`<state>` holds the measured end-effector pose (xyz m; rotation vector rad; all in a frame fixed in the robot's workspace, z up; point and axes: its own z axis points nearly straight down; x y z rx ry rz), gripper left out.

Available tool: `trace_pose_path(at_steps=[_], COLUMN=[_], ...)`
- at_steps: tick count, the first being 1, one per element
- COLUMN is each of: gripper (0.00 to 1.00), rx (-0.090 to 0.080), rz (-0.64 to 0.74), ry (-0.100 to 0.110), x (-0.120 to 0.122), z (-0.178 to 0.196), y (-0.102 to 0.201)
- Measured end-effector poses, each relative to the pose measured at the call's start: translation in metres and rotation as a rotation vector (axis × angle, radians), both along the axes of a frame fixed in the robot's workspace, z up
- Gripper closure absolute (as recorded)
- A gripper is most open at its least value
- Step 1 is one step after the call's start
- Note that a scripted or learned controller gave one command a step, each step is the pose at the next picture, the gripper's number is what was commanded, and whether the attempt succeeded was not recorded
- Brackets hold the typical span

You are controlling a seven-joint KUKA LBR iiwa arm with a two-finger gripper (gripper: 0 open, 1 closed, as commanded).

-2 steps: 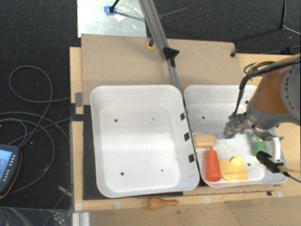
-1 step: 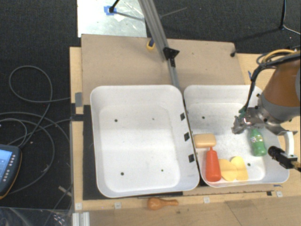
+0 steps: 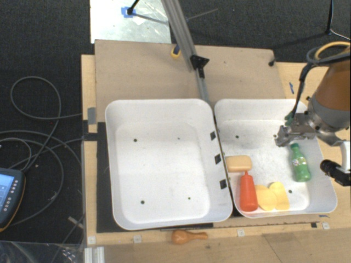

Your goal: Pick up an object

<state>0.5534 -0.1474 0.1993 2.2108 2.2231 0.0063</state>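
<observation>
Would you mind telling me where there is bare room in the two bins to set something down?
The left bin is bare floor from wall to wall. In the right bin, the far half is free, bordered by the hand on its right. Its near end is crowded: tan block, red bottle, yellow pieces and green bottle.

green bottle (image 3: 300,164), lying flat, right bin (image 3: 258,114)
</observation>
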Motion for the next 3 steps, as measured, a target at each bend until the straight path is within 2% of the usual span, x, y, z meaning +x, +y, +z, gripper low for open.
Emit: trace_pose_path(at_steps=[1, 2, 3], gripper=[1.00, 1.00, 1.00], rx=[-0.001, 0.003, 0.004], rz=[-0.001, 0.004, 0.006], ry=[0.000, 0.004, 0.004], x=[0.009, 0.018, 0.031], z=[0.048, 0.054, 0.049], y=[-0.004, 0.042, 0.104])
